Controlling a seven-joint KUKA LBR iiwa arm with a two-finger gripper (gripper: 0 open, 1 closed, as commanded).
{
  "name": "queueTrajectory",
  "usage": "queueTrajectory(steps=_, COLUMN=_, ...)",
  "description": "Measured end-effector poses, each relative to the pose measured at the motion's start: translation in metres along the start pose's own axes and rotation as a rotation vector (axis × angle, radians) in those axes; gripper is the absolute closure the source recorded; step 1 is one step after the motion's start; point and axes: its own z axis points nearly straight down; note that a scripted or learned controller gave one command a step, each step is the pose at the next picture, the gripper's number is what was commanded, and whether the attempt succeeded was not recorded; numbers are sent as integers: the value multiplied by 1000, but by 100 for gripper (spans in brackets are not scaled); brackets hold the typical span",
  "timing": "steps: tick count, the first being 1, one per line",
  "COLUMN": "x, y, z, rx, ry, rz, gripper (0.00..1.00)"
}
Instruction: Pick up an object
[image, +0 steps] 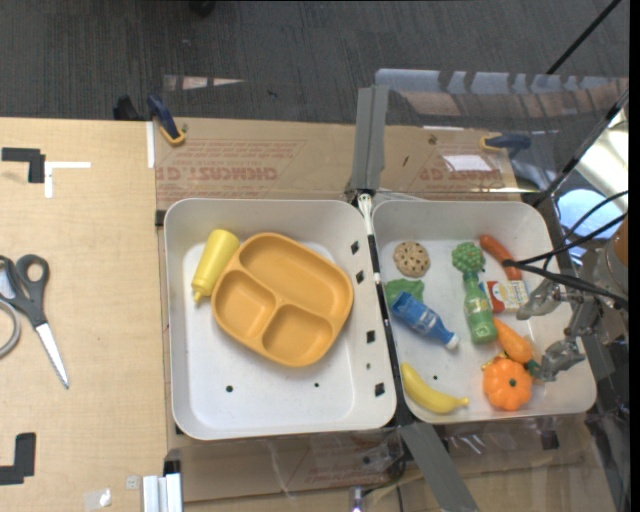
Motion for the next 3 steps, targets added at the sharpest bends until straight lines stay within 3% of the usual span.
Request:
queueTrajectory(steps=1, x=-30, y=-19, z=101, rx=1, ry=-1, rz=22, gripper=0)
queueTrajectory(steps=2, x=-61, y=39, z=101, rx=0, ry=-3, rz=112, gripper=0)
queueTrajectory(steps=3, x=-63, y=40, z=91, rx=2, ry=-6, rz=108, gripper=100)
